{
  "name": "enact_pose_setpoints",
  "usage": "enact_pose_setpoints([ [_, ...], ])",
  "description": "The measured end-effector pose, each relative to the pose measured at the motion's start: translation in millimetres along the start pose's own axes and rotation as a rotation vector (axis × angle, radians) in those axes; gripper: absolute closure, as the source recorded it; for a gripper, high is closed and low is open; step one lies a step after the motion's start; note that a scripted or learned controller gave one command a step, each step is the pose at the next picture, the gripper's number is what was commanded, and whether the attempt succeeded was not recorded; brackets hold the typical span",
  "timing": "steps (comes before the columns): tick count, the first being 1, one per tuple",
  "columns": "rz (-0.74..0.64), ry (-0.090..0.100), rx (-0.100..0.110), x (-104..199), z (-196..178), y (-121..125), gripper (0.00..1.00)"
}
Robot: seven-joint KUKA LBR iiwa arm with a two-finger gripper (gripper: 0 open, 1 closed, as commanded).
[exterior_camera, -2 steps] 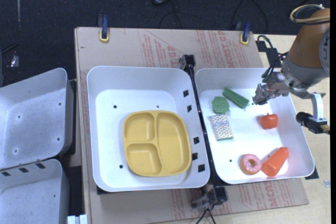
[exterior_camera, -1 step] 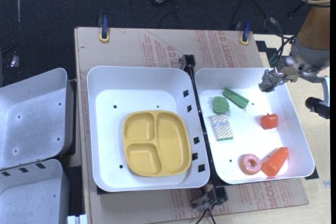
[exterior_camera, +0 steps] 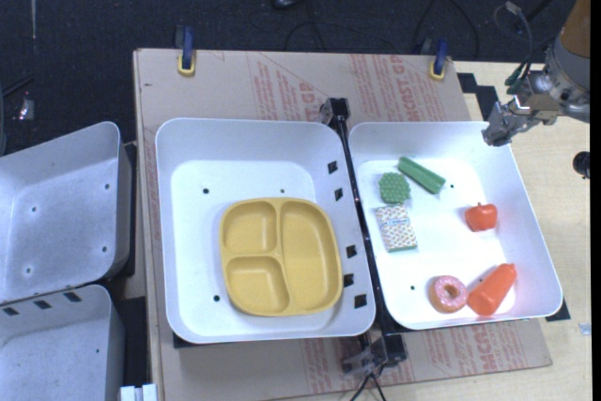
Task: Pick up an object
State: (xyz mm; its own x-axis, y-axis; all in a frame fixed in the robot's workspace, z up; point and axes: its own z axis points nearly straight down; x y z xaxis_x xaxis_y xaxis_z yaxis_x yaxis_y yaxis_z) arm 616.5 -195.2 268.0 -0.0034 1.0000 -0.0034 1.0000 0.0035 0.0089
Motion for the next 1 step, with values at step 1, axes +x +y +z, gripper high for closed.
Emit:
enact_pose_setpoints([
  [1, -0.004, 0.004, 0.009, 49.9, 12.5, 12.8, 1.0],
])
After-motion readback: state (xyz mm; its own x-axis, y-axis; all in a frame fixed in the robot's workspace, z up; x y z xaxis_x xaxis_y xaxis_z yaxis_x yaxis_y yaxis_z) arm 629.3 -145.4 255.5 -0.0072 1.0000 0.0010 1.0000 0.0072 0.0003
